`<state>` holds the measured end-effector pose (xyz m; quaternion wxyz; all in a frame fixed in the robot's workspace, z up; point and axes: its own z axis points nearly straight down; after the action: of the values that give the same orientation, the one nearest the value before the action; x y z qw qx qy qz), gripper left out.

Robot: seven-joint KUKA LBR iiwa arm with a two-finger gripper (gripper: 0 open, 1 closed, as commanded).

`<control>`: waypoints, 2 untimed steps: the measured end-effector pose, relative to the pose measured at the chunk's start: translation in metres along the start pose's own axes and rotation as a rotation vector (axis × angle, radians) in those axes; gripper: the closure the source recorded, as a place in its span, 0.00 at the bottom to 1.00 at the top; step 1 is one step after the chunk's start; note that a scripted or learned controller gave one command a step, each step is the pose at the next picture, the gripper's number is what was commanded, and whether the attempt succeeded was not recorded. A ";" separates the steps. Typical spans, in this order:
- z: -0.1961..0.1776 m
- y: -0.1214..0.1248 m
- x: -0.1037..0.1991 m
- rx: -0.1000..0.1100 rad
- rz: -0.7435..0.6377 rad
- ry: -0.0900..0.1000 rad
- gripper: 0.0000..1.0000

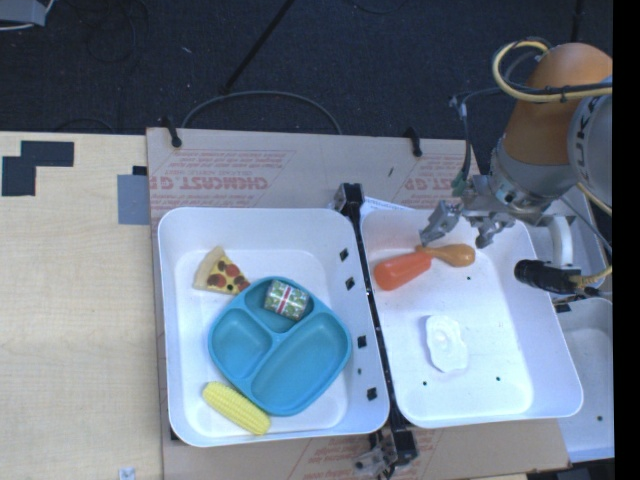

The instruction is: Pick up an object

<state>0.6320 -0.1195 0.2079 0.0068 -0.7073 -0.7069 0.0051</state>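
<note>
Orange and tan, the toy drumstick (422, 264) lies in the right bin (500, 388), long axis left-right; the open pincer (464, 228) hovers just over its tan end.

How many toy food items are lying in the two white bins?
4. A pizza slice and a corn cob lie in the left bin beside the blue plate, an orange carrot-like piece and a white piece in the right. None seems hidden.

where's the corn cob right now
The corn cob lies in the left bin, at its front left corner in the camera view, just beside the lower left edge of the blue divided plate.
</note>
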 end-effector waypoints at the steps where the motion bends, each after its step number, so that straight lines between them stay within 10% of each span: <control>1: -0.008 0.003 0.000 -0.013 -0.002 -0.002 0.00; 2: 0.052 -0.004 -0.004 -0.008 -0.001 -0.001 0.00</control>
<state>0.6267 -0.1234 0.1559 0.0035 -0.7069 -0.7073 0.0027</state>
